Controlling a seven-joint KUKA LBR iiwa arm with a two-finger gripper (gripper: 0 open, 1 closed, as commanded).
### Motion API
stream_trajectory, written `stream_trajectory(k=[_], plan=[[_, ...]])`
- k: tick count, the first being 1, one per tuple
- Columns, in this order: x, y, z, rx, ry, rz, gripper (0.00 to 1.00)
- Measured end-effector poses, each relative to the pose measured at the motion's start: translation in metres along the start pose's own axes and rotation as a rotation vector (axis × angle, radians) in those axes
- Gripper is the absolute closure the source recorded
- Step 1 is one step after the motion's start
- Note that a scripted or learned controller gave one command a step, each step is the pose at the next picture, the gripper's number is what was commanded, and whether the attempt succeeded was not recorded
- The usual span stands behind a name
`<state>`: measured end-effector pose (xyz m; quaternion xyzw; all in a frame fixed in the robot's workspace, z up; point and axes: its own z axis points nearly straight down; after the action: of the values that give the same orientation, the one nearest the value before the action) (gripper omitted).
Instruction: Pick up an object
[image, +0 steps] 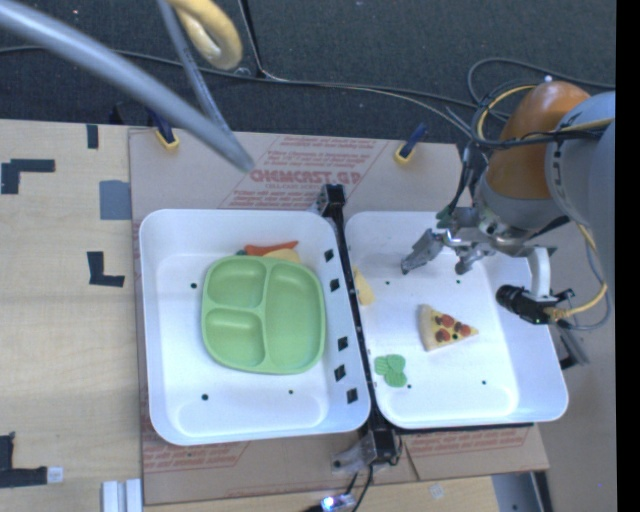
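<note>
Camera view: the end effector (445, 256) hangs over the far part of the right bin (520, 395), its two fingers spread apart with nothing between them, one fingertip (410, 263) angled toward the bin divider and the other toward the right. Above it, the grey arm's orange band (525, 140) sits at the right side, with cables looping around the wrist. Just in front of the end effector, apart from it, a toy pizza slice (445, 328) lies flat on the right bin's floor. A small green leafy toy (390, 369) rests nearer the front left corner of that bin, and a pale yellow piece (363, 291) lies against the divider. In the left bin (165, 330), a green compartment tray (265, 313) lies flat in the middle; an orange piece (270, 247) and a bit of yellow peek out along its far edge. Both bins sit side by side on a cardboard sheet (300, 170) spread over the wooden table (60, 320).
</note>
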<state>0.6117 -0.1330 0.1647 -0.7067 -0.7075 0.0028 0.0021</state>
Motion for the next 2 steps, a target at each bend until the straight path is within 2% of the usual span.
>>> stream_trajectory(k=[1,2], plan=[[0.005,0.008,0.057,-0.001,0.000,-0.001,0.00],[0.005,0.008,0.080,-0.006,-0.002,-0.001,0.00]])
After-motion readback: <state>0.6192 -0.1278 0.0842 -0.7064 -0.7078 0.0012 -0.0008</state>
